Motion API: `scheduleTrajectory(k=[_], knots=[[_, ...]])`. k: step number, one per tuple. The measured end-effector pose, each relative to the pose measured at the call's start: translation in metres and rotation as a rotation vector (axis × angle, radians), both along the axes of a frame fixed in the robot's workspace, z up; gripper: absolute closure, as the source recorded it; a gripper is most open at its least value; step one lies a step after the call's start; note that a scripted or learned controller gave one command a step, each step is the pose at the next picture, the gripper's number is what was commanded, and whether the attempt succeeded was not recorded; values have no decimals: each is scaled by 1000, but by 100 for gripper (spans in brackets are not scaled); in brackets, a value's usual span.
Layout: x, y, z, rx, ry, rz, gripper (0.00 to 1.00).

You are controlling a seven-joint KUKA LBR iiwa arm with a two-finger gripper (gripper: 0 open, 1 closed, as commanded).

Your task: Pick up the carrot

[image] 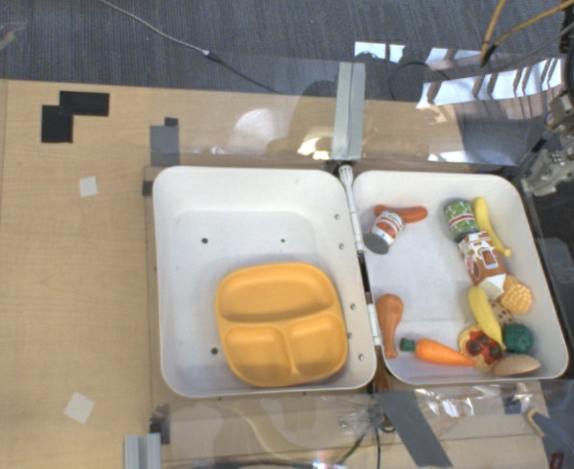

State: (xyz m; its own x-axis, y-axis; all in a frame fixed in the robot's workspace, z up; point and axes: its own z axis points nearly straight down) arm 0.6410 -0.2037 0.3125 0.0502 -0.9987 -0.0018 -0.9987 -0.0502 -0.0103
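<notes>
The carrot (439,353) is orange with a small green top. It lies flat near the front edge of the right bin (419,272), with its green end pointing left. My gripper (553,170) hangs at the view's right edge, past the far right corner of that bin. It is well away from the carrot and high above the bench. Nothing shows beneath it but the bench edge.
Around the carrot lie a drumstick (390,319), a banana (482,313), a red berry piece (479,345) and a tan bread piece (516,364). Farther back are two cans (386,229), a sausage (410,213) and a box (481,257). A yellow divided plate (282,320) sits in the left bin (184,262).
</notes>
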Motion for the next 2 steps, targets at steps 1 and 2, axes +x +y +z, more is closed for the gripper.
scheduleTrajectory(k=[1,2], knots=[[30,13,15,-1,-2,60,100],[29,3,-19,0,3,-36,100]])
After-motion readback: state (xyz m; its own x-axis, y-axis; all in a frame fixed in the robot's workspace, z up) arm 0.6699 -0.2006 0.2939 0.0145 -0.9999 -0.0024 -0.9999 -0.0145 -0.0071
